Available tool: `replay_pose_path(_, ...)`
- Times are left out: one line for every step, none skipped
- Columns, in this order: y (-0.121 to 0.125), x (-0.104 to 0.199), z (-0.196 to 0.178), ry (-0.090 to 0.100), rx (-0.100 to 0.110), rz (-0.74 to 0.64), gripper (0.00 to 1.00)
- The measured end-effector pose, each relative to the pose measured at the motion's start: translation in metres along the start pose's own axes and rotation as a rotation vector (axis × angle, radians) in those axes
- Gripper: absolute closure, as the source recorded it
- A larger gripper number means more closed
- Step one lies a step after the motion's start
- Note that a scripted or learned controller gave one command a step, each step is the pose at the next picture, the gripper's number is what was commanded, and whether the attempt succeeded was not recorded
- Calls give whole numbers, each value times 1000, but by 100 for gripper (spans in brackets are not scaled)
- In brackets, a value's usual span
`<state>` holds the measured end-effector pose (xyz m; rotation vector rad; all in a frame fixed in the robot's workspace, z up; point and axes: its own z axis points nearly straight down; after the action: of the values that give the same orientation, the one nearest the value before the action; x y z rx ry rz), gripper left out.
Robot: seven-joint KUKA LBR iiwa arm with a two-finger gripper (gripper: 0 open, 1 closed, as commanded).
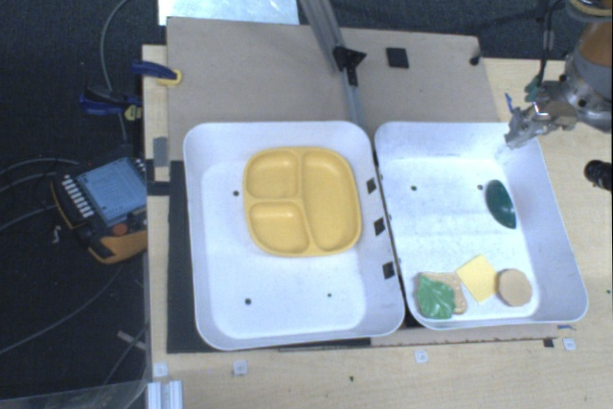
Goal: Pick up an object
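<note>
Dark green piece [500, 204]: nearest target in the right bin [556, 206]; centre above it.
Gripper [522, 124]: far right; you can't tell its opening.

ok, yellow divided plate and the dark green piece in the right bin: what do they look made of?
Yellow divided plate: probably moulded plastic, matte to satin; one even colour, soft rounded compartment ridges, faint sheen. Dark green piece: looks like glossy plastic or rubber; smooth, with a pale highlight along one edge. Too small to say which.
</note>
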<state>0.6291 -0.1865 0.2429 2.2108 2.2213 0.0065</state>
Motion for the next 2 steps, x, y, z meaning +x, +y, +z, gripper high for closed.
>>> replay_pose_path(11,62,2,3,5,-6,100)
replay_pose_path(16,120,14,4,6,-7,100)
